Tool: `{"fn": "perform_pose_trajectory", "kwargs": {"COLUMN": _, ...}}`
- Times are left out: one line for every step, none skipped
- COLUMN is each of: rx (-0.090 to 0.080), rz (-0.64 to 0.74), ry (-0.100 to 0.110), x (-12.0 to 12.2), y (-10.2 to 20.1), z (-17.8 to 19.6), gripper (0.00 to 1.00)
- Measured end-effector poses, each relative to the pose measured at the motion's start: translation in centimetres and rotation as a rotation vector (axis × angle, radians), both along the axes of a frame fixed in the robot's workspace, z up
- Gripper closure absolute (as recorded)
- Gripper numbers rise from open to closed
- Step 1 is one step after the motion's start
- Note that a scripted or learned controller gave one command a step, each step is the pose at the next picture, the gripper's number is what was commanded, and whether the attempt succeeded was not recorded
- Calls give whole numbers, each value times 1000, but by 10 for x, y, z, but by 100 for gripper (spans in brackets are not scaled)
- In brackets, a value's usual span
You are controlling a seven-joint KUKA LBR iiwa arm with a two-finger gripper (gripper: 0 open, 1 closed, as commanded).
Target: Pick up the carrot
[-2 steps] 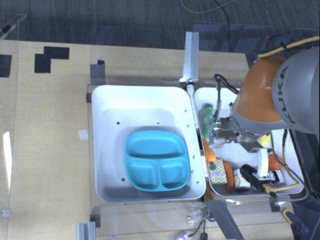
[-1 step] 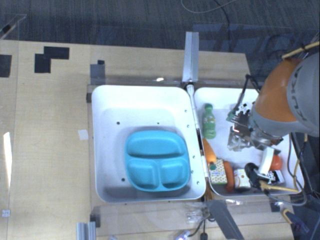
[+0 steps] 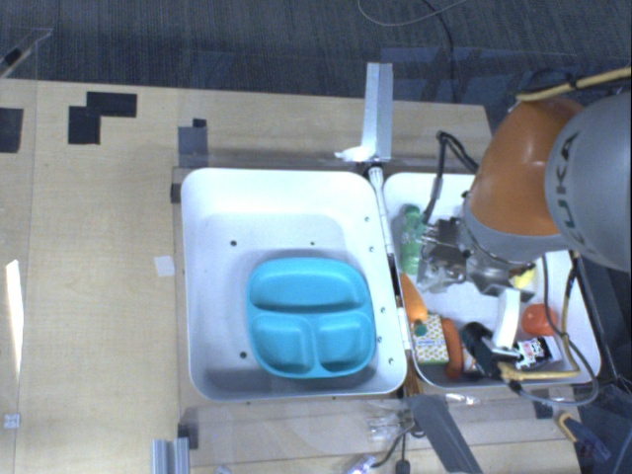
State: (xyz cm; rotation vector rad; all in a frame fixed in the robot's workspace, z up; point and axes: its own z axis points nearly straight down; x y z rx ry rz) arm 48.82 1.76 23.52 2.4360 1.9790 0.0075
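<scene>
a pale wooden worktop fills the scene, carrying two shallow white bins side by side. from three o'clock a grey arm with an orange band reaches in and hangs over the right bin, covering much of it. the left bin, toward nine o'clock of the arm, holds a light blue divided plate with three compartments. at the arm's lower end, the pincer sits low among the clutter in the right bin; whether it is wide or narrow cannot be told, because its tips are lost against the objects below. the carrot, the thing to be picked up, is a small orange piece lying at about seven o'clock of the pincer, just beside the wall between the two bins. it looks like a light, stiff, smooth toy that may slip, so a hold across its thicker middle seems best, though the wall crowds one side. near it lie a green item, a small patterned box, a red-orange piece and a packet with print too small to read. part of the letters "ku" shows on the arm.
</scene>
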Motion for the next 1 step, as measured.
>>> {"fn": "perform_pose_trajectory", "kwargs": {"rx": 0, "rz": 0, "ry": 0, "x": 0, "y": 0, "z": 0, "gripper": 0}}
